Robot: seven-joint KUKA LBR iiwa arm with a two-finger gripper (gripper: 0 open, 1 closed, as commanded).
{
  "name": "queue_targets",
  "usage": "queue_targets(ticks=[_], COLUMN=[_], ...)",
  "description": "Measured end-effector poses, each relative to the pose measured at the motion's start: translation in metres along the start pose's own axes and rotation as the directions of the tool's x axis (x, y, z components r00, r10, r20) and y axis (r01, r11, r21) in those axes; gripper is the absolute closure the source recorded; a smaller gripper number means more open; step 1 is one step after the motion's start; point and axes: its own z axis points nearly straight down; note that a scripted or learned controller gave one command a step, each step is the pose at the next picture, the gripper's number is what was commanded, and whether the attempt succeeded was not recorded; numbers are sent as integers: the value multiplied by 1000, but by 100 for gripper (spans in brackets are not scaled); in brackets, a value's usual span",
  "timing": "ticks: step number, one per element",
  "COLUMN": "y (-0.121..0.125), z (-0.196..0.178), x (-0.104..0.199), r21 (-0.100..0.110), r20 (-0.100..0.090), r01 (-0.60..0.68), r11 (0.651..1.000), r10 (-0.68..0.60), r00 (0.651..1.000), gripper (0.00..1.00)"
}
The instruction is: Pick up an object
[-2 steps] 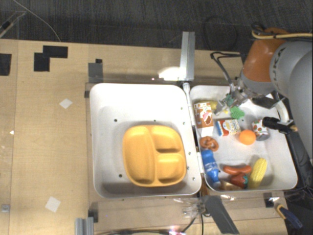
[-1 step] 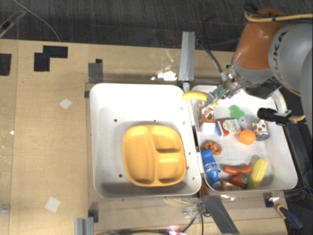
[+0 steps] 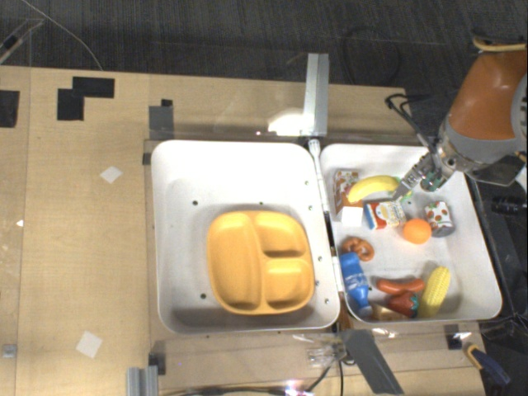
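A light wooden table (image 3: 74,246) is seen on the left, with black patches near its far edge. On it, two shallow white bins are set side by side. In the left bin (image 3: 177,180) a yellow divided plate (image 3: 260,260) is found, lying flat toward the near side, its compartments facing up.

The right bin (image 3: 483,262) is crowded with toy food. Against its left wall a small printed packet (image 3: 344,180) is placed, and just beside it a banana (image 3: 371,187) lies across the far part. Below the banana a small red and white carton (image 3: 384,214) is seen, touching or nearly touching the banana. Further toward the near side a pretzel (image 3: 357,247) rests, then a blue bottle (image 3: 355,276), then a red sausage (image 3: 400,286). An orange ball (image 3: 417,231) sits in the middle, with a spotted cube (image 3: 440,216) just beside it on the right. A corn cob (image 3: 436,286) lies tilted near the sausage.

The claw (image 3: 407,190) is positioned at the banana's right end, above the carton, on the grey arm with its orange band (image 3: 487,97) reaching in from the right. Whether its tips are spread or pressed together cannot be told, and nothing is seen pinched between them.
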Motion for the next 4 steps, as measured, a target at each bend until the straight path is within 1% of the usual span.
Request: queue_targets(ticks=[1,2,3,4], y=[-76,-65,-92,-80], z=[-72,-41,-88,-146], x=[37,52,74,35], r21=[-2,1,-2,-2], r20=[0,-3,0,2], r01=[-367,-240,-209,123], r11=[930,971,978,992], r10=[367,240,209,-123], r00=[930,971,978,992], gripper=[100,100,100,100])
